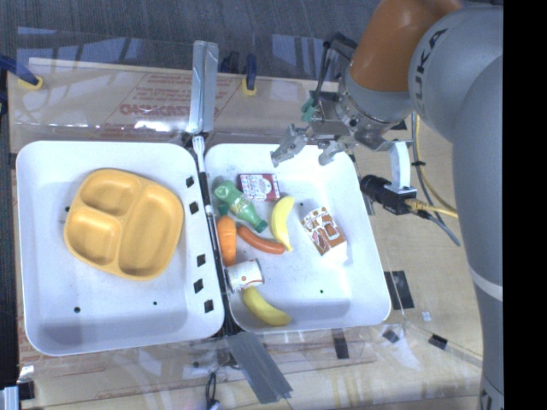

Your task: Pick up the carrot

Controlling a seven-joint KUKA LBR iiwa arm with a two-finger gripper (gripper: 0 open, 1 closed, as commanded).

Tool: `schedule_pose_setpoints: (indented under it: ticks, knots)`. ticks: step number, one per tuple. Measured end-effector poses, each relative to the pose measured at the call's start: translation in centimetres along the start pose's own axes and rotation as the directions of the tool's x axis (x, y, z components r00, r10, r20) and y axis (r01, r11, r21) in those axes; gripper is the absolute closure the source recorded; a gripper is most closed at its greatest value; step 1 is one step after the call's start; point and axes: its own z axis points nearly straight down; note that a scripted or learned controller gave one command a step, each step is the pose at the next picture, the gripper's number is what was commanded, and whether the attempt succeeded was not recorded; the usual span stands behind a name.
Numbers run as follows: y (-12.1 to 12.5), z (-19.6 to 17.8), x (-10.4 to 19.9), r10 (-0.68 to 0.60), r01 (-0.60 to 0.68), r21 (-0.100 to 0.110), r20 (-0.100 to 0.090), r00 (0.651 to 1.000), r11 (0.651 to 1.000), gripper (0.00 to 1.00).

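Note:
The carrot [226, 238] is short and orange and lies against the left wall of the right bin [363, 254]. A longer orange-red pepper-like piece [261, 242] lies just to its right. My gripper [305, 149] hangs over the bin's far edge, well up and to the right of the carrot. Its two fingers are spread apart with nothing between them.
The right bin also holds a green bottle [236, 202], a red carton [257, 185], two bananas [283, 220] [263, 307], a small cup [246, 273] and a snack packet [323, 229]. A yellow divided plate [124, 222] sits in the left bin [51, 314].

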Motion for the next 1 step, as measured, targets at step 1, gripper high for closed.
schedule_pose_setpoints:
  ticks: [1]
  knots:
    - [-1.74,5.57,5.58,0.036,-0.036,0.003,0.001,0.999,0.999,0.0]
